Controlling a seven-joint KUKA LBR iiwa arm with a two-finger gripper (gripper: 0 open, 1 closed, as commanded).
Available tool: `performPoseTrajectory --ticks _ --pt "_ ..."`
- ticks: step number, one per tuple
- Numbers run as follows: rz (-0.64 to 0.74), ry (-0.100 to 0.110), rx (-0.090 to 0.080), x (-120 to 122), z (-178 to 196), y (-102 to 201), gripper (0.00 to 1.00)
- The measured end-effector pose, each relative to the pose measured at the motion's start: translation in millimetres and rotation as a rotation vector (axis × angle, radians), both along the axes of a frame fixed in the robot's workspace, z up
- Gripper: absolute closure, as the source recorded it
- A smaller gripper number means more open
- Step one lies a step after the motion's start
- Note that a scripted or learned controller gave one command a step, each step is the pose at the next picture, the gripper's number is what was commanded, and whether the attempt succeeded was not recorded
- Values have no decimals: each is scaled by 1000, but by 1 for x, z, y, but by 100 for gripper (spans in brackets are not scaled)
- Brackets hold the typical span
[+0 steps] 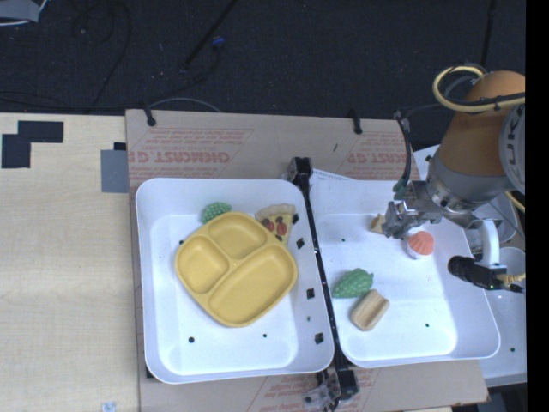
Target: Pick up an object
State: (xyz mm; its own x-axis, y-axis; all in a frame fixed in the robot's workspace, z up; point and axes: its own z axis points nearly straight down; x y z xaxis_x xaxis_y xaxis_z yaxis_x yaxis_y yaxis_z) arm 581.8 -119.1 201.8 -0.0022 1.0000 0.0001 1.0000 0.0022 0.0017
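My gripper hangs low over the back of the right bin, close to a small tan piece at its left. A red and white round toy lies just to the gripper's right and front. Toward the bin's front left sit a green leafy toy and a tan bread roll. Nothing shows between the gripper's tips.
The left bin holds a yellow divided plate, a green toy behind it and a pizza slice at the plate's back right. A black divider runs between the bins.
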Motion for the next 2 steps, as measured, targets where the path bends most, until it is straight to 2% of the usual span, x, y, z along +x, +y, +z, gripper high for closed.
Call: performPoseTrajectory --ticks 1,2 --pt "0 -1 0 2 43 3 100" --pt "2 5 2 -10 50 56 100"
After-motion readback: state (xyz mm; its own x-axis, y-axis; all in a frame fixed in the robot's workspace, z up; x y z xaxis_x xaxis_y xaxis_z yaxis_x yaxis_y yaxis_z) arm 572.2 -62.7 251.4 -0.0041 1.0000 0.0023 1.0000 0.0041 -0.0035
